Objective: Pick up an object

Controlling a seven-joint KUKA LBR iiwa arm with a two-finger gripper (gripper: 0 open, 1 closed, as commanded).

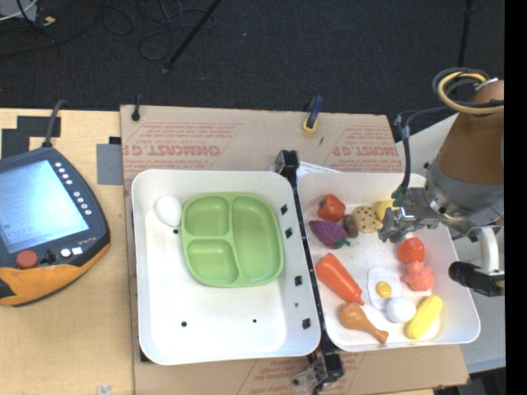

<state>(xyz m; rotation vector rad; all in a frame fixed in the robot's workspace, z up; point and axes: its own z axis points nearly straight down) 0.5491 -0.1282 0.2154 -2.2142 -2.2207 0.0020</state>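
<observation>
Two shallow white bins sit side by side on the worktop [66,336], on sheets of printed cardboard [247,142]. The left bin [156,319] holds a green divided plate [231,239] with three compartments, lying flat toward the far half of the bin, and a white egg [168,211] just beside the plate's far left corner. The right bin [461,327] holds a scatter of toy food: a red pepper [331,207] at the far left, a purple bunch of grapes [328,233] just near of it, a speckled cookie [363,218] to the right of the pepper, and something yellow [383,210] partly hidden behind the gripper. Toward the middle lies an orange carrot [338,276], with a brown chicken drumstick [363,321] near of it at the front. To the right are a fried egg [382,287], a second white egg [401,309] touching a yellow lemon-like piece [423,318], a pink piece [418,276] and a red tomato [411,249] above it. The arm comes in from the right, its gripper [394,223] low over the far middle of the right bin, between the cookie and the red tomato; whether the jaws are wide or narrow I cannot tell, and nothing can be seen held in them. A control pendant with a screen [45,225] lies on the worktop to the left of the bins, well apart from them
</observation>
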